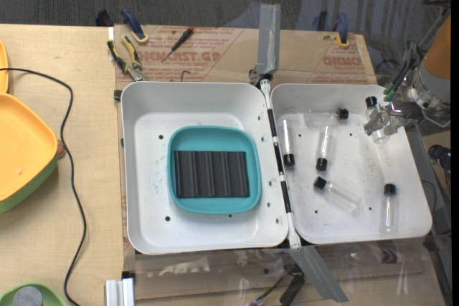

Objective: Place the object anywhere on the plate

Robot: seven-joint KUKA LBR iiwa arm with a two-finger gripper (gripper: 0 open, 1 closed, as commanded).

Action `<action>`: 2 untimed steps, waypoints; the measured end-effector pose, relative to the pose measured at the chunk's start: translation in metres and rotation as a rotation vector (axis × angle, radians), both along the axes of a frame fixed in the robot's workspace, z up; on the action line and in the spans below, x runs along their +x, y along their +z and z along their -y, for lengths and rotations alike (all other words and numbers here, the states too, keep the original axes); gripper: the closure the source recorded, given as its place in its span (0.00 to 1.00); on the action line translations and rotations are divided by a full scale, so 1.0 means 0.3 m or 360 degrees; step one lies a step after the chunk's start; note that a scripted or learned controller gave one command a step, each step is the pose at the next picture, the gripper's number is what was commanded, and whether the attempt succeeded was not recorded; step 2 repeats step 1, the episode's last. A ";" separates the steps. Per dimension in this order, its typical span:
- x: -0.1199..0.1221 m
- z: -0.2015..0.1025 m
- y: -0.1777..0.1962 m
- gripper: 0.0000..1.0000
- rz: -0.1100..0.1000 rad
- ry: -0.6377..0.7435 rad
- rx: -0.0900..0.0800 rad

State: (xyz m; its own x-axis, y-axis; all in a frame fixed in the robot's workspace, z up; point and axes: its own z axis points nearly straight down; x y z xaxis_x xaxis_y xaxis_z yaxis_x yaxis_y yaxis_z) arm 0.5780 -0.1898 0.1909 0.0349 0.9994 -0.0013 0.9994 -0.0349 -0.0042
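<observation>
Over the right bin's (409, 154) far edge, the gripper (378, 127) hangs with its jaws pointed down; whether they are open or closed I cannot tell. Just below them, clear vials with black caps (323, 147) lie scattered flat on the bin floor, loose for picking. Across the divider, the teal plate (214, 172) sits centred in the left bin (143, 154), a broad target. No vial is on it yet.

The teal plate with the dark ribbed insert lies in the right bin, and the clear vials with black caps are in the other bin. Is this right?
Not quite. The camera view shows the teal plate in the left bin, not the right one. The clear vials with black caps lie in the right bin.
</observation>
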 end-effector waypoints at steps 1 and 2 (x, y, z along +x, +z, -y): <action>0.000 0.000 0.000 0.00 0.0001 -0.0001 0.0000; 0.000 0.000 0.000 0.00 0.0001 -0.0001 0.0000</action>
